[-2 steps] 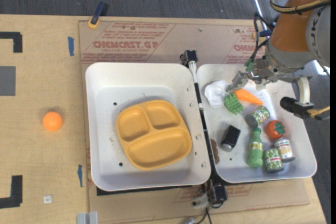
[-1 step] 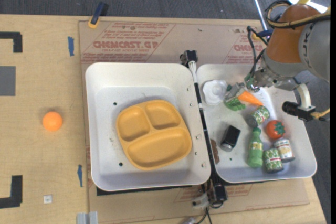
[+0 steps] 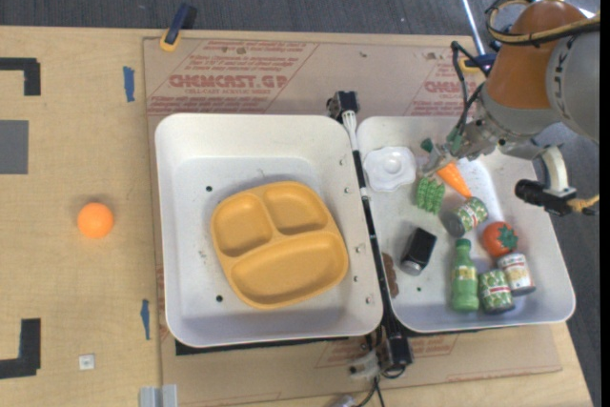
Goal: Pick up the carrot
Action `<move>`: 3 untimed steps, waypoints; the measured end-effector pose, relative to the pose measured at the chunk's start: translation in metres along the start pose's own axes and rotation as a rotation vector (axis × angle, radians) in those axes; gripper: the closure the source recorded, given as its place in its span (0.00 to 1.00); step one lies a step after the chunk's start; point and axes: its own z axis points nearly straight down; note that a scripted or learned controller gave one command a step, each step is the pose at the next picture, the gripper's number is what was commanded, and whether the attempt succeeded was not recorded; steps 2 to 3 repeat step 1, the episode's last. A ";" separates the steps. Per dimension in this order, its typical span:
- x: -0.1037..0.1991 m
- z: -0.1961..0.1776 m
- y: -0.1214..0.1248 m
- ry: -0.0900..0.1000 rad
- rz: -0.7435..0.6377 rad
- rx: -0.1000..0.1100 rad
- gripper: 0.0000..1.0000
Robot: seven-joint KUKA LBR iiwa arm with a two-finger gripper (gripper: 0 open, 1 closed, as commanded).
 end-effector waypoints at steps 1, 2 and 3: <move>0.076 -0.083 -0.012 0.000 0.430 0.014 1.00; 0.076 -0.083 -0.012 0.000 0.430 0.014 1.00; 0.076 -0.083 -0.012 0.000 0.430 0.014 1.00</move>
